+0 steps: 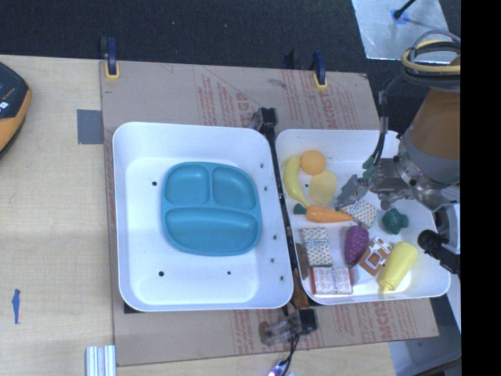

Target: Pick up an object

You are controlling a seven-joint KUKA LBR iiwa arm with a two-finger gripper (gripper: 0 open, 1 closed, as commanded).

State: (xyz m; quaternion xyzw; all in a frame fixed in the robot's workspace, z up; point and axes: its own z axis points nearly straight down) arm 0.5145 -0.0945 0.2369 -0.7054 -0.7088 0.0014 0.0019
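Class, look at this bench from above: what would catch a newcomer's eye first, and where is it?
First the blue divided plate, alone in the middle of the left white bin. Next the bright toy food crowding the right bin: a banana, an orange carrot and a purple piece. The gripper hangs over that heap.

Fixed overhead camera, slanting down on both bins (125, 210)

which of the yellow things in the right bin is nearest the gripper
The pale yellow pear-like piece, just left of the gripper. The banana lies farther left, the yellow bottle farther toward the bin's front right.
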